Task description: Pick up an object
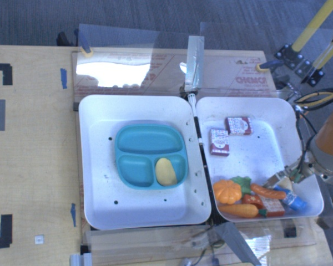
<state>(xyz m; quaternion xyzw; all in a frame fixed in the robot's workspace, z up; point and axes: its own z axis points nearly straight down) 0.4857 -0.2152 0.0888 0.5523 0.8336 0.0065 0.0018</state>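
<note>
Left of the hand (288, 176), two red cartons (238, 126) bear unreadable labels. Its grip state cannot be told.

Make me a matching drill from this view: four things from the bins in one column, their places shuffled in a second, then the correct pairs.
Things:
1. yellow lemon-like piece
2. teal divided plate
3. two small red-and-white boxes
4. orange pumpkin toy

Places:
A. upper middle of the right bin
B. lower right compartment of the plate
C. near the front left corner of the right bin
D. centre of the left bin

Pairs: 1-B, 2-D, 3-A, 4-C
</note>
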